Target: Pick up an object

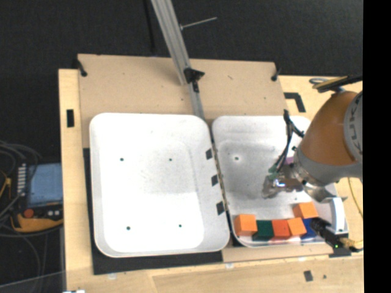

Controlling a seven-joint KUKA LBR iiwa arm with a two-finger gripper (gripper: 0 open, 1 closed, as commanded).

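Here, the arm point(330, 142) enters from the right of the frame and bends down over the right bin point(244, 139), with its gripper point(273, 186) low above the bin's floor, right of centre. How far the claw is open cannot be told, and no object is seen in it. The blocks lie in a row along the right bin's lower edge: an orange block point(247, 223), a dark green block point(264, 229), further orange blocks point(288, 227), and a blue block point(315, 226) at the lower right. The left bin point(153, 182) sits just beside it.
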